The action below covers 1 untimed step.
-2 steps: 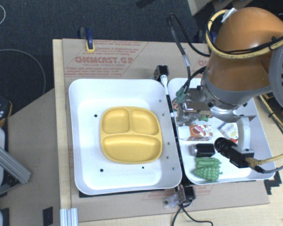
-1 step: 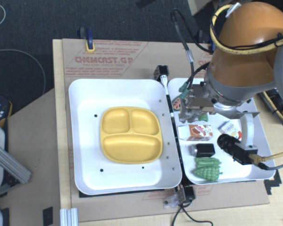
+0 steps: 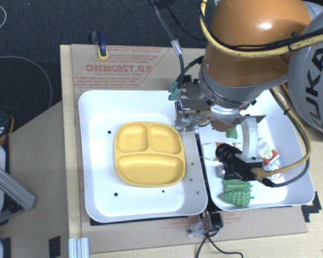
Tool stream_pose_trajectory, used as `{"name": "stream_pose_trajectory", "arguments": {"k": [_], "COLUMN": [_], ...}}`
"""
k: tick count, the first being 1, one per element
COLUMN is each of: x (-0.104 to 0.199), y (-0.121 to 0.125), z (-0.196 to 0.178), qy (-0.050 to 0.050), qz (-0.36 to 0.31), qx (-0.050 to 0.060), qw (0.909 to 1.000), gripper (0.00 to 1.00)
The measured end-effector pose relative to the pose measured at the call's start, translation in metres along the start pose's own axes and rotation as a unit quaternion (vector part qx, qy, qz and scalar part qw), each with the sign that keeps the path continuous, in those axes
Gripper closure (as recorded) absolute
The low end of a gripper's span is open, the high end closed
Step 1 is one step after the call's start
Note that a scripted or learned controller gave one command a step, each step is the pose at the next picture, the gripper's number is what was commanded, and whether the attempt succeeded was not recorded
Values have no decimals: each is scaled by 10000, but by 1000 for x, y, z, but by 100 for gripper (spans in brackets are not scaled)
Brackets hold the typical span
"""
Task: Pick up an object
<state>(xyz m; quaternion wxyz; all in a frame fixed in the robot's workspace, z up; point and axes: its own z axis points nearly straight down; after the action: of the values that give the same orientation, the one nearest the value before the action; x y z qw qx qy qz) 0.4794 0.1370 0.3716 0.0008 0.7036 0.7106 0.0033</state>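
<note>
Left shallow white bin [image 3: 94, 144]: bare floor all round yellow three-compartment plastic plate [image 3: 149, 153] at centre, clear of rims. Right shallow white bin [image 3: 297, 193]: green knobbly item [image 3: 237, 192] at 6 o'clock by front rim; white-and-red packet [image 3: 269, 157] at 3 o'clock. Brown board [image 3: 118, 85] beneath, printed "CHEMCAST GP" at 12 o'clock. Orange-banded grey arm [image 3: 253, 31], lettered "UKA", covering right bin's far half. Gripper [image 3: 189, 123] over shared rim between bins; open or closed, cannot tell.

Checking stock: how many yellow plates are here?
1. The yellow plate lies in the view's left bin; the arm covers part of the right bin, perhaps hiding more.
</note>
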Motion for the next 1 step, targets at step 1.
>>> {"name": "stream_pose_trajectory", "arguments": {"k": [1], "x": [-4], "y": [0], "z": [-8], "qy": [-14], "qz": [37], "qx": [14], "qw": [10000], "gripper": [100]}}
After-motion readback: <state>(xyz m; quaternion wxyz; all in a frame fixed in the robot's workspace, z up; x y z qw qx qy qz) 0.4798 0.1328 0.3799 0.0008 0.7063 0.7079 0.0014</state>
